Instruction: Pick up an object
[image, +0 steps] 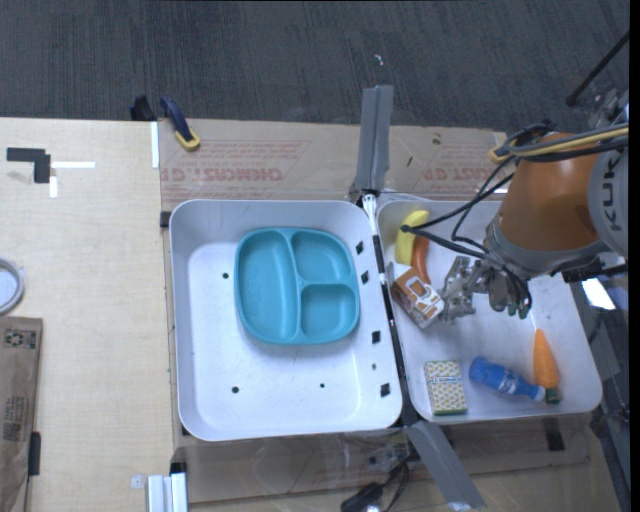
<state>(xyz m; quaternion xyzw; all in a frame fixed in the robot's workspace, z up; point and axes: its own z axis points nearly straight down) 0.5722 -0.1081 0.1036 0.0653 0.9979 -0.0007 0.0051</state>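
Observation:
The right bin (578, 330) holds several objects. A small brown and white carton (415, 296) lies near its left wall. My gripper (453, 298) hangs low just right of this carton, very close to it or touching it. Behind the carton lie a curved orange piece (421, 260) and a yellow piece (409, 230). A pale green box (445, 388), a blue bottle (503, 379) and an orange carrot (544, 360) lie toward the front. The arm's orange band (548, 205) covers the bin's back right part.
The left bin (205, 395) bears a blue divided plate (297, 285) in its back half. A grey divider post (375, 140) stands behind the seam between the bins. Cables (470, 215) hang over the right bin's back edge. A roll of tape (6, 288) lies at the far left.

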